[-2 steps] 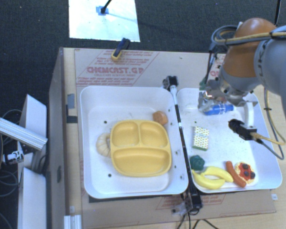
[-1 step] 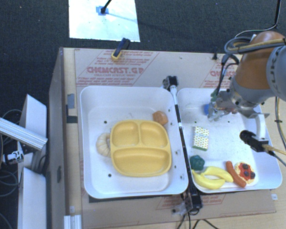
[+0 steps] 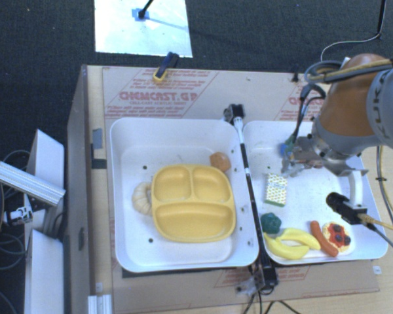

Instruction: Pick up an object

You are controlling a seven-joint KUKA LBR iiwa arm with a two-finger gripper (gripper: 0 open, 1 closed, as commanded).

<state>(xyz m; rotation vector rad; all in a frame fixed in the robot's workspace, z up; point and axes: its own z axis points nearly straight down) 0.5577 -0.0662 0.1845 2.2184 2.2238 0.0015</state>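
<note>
The hand (image 3: 293,161) hangs low in the far part of the right bin (image 3: 365,248), and I cannot tell whether it grasps anything. The green-patterned packet (image 3: 276,189) lies just near of it. Descending off-centre could nudge the packet toward the broccoli (image 3: 270,223) and banana (image 3: 292,245).
</note>
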